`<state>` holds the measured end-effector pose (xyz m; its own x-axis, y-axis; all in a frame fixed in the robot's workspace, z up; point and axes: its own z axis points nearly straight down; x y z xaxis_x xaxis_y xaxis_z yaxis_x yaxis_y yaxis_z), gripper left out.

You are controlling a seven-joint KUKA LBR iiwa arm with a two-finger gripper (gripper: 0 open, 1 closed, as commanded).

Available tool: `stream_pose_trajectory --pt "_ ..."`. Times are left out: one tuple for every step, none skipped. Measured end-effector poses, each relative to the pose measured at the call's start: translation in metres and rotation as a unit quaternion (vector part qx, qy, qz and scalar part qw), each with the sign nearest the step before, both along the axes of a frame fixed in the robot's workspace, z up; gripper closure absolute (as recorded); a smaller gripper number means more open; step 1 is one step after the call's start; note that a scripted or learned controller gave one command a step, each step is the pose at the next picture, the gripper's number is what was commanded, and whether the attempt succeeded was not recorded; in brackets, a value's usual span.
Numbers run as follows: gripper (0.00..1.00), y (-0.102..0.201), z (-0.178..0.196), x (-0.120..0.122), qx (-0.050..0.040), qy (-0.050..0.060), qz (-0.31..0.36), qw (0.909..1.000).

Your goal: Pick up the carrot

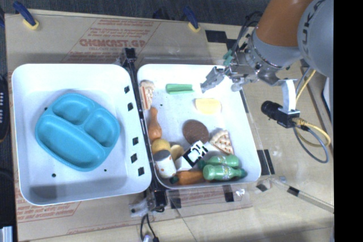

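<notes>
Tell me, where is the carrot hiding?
The carrot lies at the near edge of the right bin, between a small bottle and the green bottles.

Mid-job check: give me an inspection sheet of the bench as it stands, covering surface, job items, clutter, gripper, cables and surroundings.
Surface: two white bins side by side; the left bin holds a blue divided tray.
Job's things: carrot lies at the near edge of the right bin, beside the green bottles, untouched.
Clutter: green stick, yellow piece, brown disc, pizza slice, all in the right bin.
Gripper: gripper sits over the right bin's far corner, away from the carrot, nothing between its fingers.
Cables: yellow cable loops right of the bin.
Surroundings: blue clamps on the cardboard's far edge.
</notes>
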<state>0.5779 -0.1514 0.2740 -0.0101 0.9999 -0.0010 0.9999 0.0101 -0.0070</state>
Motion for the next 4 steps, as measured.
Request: stream_pose_trajectory --pt "0.00 -0.028 -0.079 0.013 -0.0005 0.004 0.019 0.9998" --pt "0.00 -0.036 -0.083 0.034 -0.0007 -0.003 0.193 0.9812" --pt "0.00 0.038 -0.139 0.004 0.0032 0.002 0.162 0.9869" --pt "0.00 0.052 -0.076 -0.049 0.0018 -0.001 0.224 0.9747"
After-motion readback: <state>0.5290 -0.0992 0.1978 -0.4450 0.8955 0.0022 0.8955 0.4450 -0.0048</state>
